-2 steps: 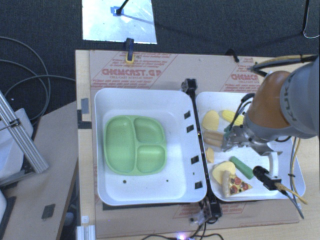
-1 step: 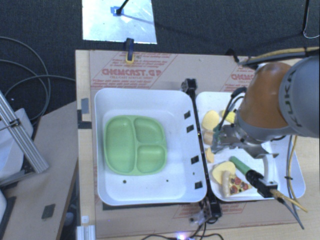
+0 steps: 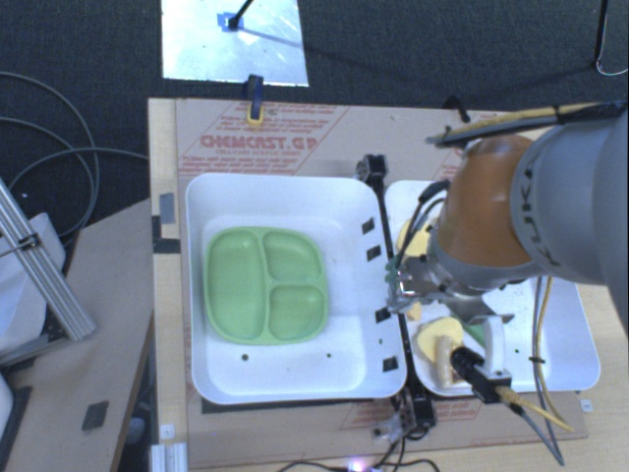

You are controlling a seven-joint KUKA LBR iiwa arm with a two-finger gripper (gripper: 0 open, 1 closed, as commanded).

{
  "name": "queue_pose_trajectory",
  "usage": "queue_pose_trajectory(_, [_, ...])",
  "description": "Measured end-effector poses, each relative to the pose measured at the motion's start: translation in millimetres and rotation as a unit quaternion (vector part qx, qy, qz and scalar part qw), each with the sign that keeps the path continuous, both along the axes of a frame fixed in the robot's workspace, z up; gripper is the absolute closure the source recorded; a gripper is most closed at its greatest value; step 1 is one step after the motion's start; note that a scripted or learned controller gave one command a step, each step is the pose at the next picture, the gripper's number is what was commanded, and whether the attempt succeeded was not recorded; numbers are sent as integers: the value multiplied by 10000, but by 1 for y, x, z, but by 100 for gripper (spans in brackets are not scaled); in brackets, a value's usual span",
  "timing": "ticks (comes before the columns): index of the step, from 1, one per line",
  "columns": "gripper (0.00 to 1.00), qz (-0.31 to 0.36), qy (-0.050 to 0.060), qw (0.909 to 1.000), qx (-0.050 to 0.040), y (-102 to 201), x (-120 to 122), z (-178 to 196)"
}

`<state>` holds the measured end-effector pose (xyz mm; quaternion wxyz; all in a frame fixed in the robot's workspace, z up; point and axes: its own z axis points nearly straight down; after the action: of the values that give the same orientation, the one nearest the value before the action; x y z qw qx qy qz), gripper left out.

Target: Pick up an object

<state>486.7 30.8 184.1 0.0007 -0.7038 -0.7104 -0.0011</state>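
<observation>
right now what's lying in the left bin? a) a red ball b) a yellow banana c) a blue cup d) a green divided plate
d, the left bin holds a green divided plate, lying flat with three compartments facing up.

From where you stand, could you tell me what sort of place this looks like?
Most likely a robotics lab test bench: a grey and orange arm reaches over two white bins, one holding a green divided tray, and loose cables trail across dark carpet.
</observation>
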Motion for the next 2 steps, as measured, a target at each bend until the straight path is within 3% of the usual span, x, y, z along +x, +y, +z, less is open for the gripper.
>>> queue_pose_trajectory(1, [100,-13,-20,10000,-10,8,43,0])
queue_pose_trajectory(2, [100,-12,13,10000,-5,49,-2,0])
